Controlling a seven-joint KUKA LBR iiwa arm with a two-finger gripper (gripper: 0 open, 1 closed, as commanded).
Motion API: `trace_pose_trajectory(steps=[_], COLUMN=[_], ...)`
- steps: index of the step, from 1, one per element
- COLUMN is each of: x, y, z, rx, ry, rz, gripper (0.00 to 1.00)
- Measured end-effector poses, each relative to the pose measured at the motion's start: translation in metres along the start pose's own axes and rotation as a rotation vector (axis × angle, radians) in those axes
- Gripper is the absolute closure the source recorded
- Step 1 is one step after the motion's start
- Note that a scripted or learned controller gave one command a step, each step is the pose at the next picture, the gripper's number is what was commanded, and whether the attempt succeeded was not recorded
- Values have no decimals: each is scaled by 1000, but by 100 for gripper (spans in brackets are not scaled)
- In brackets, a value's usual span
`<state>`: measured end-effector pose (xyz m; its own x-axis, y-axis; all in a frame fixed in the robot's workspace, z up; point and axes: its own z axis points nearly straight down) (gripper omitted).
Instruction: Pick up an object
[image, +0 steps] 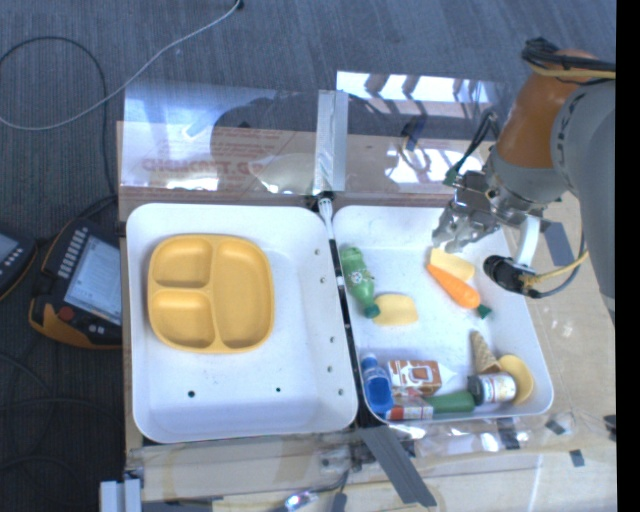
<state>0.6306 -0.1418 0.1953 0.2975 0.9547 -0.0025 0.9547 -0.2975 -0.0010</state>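
Along the right bin's (520, 300) near edge lie a blue bottle (375, 384), a small carton (414, 375), a green tube (450, 402), a can (497, 387) and a cone (484, 349). Farther in sit a green bottle (356, 277) and a yellow lemon (397, 309). A carrot (459, 290) touches a yellow block (452, 266). The gripper (462, 232) hangs just above that block, fingers slightly apart, gripping nothing. A yellow tray (212, 292) fills the left bin (240, 400).

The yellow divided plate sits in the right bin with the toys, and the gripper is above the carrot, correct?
Not quite. The camera view shows the yellow divided plate alone in the left bin; the toys fill the right bin. The gripper does hover near the carrot.
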Motion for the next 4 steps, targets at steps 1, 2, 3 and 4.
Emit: trace_pose_trajectory(steps=[1,2,3,4], x=[-90,-89,-66,-65], y=[-56,-56,-16,-17], z=[26,26,102,94], rx=[1,1,-3,2], ry=[1,2,6,5], rz=[-175,-176,-135,-136], gripper=[100,0,0,100])
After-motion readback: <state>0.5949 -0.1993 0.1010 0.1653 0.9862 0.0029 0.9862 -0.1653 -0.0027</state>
